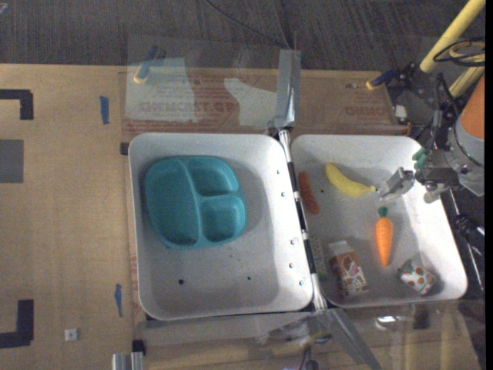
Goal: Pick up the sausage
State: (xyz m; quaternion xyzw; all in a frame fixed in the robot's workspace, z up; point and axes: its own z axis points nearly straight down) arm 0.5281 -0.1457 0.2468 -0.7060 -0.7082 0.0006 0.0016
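Observation:
The sausage (308, 193) is a small reddish-brown link lying along the left wall of the right bin (362, 146). My gripper (394, 185) hovers over the right part of that bin, well to the right of the sausage, close to the right end of a yellow banana (345, 180) and above an orange carrot (384, 237). Its fingers look slightly apart with nothing between them.
The right bin also holds a small brown carton (347, 267) near the front and a white patterned carton (417, 277) in the front right corner. A teal divided plate (194, 200) lies in the left bin (231, 284). Cables and a yellow pole (454, 28) stand at the back right.

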